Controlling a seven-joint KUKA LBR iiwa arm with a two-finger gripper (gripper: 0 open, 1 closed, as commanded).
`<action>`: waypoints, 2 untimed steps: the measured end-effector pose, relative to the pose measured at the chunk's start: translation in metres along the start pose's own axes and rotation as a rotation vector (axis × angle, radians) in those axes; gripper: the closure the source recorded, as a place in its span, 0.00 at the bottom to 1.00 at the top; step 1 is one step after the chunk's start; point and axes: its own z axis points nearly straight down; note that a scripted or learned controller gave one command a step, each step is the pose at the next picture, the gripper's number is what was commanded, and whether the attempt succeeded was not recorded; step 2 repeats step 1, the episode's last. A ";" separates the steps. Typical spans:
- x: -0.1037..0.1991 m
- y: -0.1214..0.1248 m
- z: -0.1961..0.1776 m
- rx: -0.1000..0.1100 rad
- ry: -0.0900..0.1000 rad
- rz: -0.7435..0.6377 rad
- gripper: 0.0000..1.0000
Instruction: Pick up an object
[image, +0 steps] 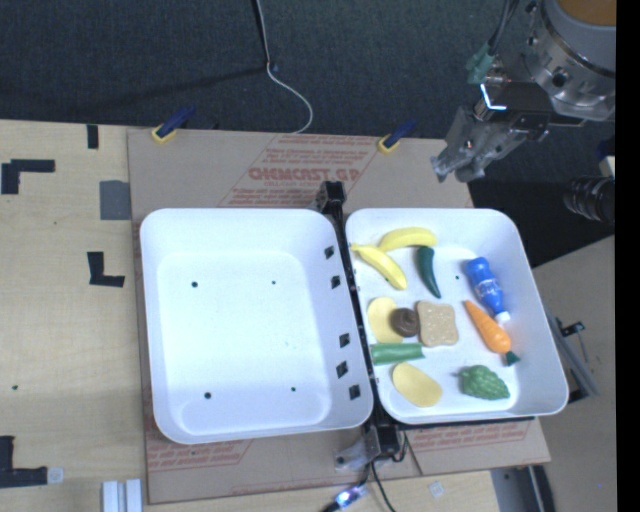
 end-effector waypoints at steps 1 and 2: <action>0.023 -0.032 0.114 0.027 -0.004 0.003 1.00; 0.023 -0.032 0.114 0.027 -0.004 0.003 1.00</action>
